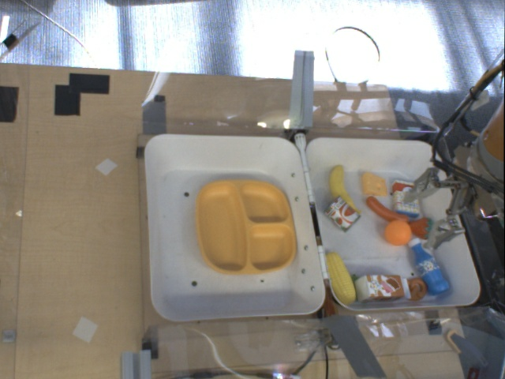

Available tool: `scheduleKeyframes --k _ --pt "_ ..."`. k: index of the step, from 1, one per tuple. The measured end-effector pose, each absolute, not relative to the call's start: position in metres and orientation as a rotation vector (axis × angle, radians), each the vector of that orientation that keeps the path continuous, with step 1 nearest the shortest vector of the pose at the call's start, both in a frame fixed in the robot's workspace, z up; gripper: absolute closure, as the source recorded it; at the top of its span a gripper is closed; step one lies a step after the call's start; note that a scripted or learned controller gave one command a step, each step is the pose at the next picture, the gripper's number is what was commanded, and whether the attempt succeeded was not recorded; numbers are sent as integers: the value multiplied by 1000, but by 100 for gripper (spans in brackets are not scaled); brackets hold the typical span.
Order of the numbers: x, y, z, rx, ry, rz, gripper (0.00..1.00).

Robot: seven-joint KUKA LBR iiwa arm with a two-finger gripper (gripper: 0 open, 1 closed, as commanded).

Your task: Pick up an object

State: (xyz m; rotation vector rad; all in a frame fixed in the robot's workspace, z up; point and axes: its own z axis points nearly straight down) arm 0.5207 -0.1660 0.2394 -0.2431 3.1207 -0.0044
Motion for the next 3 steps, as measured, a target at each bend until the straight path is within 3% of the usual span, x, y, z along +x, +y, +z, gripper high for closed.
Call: scheduleKeyframes --k 1,2,3 --pt "504 -197 173 442 3106 0 0" --pt "517 -205 166 1239 2879 1 0" --pt "567 -205 106 1655 2659 4 0"
